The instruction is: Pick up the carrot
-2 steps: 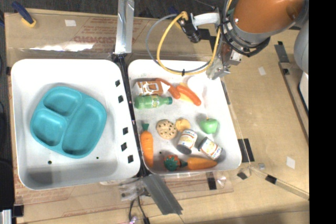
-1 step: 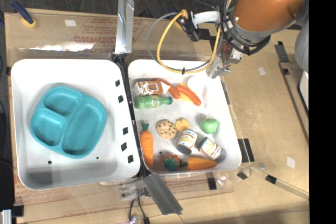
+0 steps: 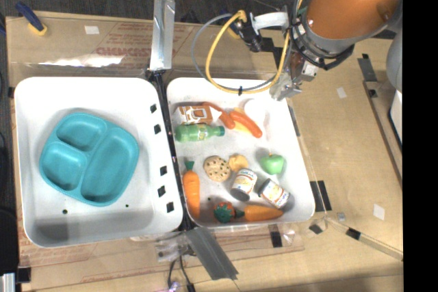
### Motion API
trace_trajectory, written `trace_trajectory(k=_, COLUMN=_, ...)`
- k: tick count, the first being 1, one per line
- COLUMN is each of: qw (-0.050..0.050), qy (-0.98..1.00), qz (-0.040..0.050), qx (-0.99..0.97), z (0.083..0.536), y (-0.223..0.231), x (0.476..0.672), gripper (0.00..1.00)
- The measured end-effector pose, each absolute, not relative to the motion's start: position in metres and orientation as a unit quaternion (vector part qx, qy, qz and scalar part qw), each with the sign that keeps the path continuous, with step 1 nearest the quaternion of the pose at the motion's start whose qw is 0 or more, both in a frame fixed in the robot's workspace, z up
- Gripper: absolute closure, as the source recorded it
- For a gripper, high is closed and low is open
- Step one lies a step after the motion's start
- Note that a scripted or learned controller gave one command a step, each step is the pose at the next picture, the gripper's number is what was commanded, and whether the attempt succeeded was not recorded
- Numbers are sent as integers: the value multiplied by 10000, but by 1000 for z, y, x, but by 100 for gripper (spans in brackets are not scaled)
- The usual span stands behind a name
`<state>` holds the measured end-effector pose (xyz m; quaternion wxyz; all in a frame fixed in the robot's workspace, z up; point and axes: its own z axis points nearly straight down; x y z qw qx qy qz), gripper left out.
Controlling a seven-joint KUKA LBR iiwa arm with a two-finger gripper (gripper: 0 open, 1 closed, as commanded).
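Observation:
Three orange carrot-like pieces lie in the right bin (image 3: 298, 147). One carrot (image 3: 191, 191) lies along the bin's left wall, leafy end toward the back. Another carrot (image 3: 259, 213) lies along the front wall. A third orange piece (image 3: 243, 121) lies slanted near the back, beside a smaller one. My gripper (image 3: 286, 88) hangs over the bin's back right corner, above the rim and well apart from all of them. Nothing shows in its grasp.
The right bin also holds a brown packet (image 3: 194, 112), a green bottle (image 3: 198, 133), a cookie (image 3: 216, 167), a green apple (image 3: 274, 163), two small cans (image 3: 244, 182) (image 3: 275, 193) and a green toy (image 3: 222, 213). A teal divided plate (image 3: 89, 157) sits in the left bin (image 3: 27, 99). Yellow cables (image 3: 212, 78) loop above the back rim.

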<state>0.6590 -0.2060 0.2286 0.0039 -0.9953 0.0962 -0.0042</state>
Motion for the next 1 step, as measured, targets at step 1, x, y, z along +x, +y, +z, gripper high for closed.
trace_trajectory(k=1, qw=31, qy=958, qz=-39, qx=-9954, z=244, y=-206, x=659, gripper=100)
